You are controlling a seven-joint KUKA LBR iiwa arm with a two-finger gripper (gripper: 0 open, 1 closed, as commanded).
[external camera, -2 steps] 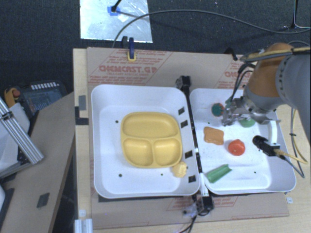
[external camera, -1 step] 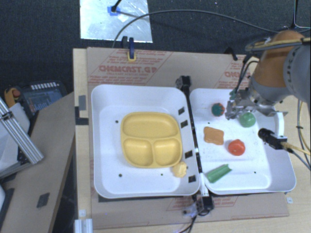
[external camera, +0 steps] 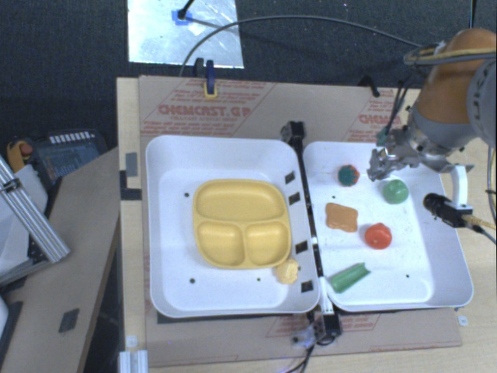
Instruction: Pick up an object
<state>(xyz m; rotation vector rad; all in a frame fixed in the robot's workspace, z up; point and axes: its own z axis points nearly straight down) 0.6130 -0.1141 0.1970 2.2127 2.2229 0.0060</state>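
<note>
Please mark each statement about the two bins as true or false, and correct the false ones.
1. The yellow divided tray lies in the left bin. True.
2. The red round object lies in the left bin. False: it is in the right bin.
3. The gripper is above the right bin, between the dark teal ball and the green ball. True.
4. The green elongated piece rests on the tray. False: it lies in the right bin, near its front left corner.
5. The orange piece lies in the right bin. True.
</note>
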